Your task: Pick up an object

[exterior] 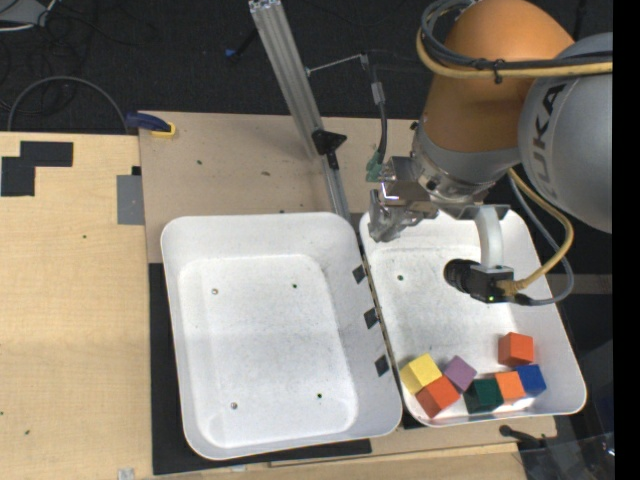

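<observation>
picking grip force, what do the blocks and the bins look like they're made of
Blocks: probably painted wood or hard plastic; flat solid colours, crisp square edges, no shine. Bins: likely thin moulded plastic; matt white, rounded corners, rolled rim, faintly speckled floor.

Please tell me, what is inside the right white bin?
The right bin holds coloured blocks near its front edge: yellow, purple, green, blue and three orange ones. The arm covers the bin's far corner, so that part cannot be checked.

Matt white plastic bins [260, 238], faintly speckled, pale wood-grain bench [60, 268] at left, ribbed bare-metal rail [285, 58] at upper centre, glossy orange arm band [500, 38], smooth painted blocks [470, 378]
</observation>
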`<state>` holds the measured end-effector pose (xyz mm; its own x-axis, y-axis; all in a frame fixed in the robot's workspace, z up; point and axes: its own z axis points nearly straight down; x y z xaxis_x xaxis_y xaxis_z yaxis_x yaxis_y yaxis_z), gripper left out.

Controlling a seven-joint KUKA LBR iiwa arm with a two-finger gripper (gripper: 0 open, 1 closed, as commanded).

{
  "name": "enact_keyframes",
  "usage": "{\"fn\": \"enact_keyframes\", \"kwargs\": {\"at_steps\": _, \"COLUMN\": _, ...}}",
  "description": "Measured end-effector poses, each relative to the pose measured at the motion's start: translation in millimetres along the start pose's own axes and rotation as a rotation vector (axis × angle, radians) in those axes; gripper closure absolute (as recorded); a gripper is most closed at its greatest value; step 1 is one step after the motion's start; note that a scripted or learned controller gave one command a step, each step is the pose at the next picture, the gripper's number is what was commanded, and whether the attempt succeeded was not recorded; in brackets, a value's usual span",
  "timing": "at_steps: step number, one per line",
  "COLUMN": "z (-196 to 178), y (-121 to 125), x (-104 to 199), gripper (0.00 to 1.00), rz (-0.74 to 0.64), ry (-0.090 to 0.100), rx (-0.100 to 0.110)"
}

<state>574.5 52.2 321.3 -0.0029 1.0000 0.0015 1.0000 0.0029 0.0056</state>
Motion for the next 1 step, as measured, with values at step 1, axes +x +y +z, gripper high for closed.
{"fn": "enact_keyframes", "kwargs": {"at_steps": 1, "z": -20.0, "y": -9.9, "x": 36.3, "gripper": 1.0, "rz": -0.001, "ry": 0.0, "rx": 0.006}}
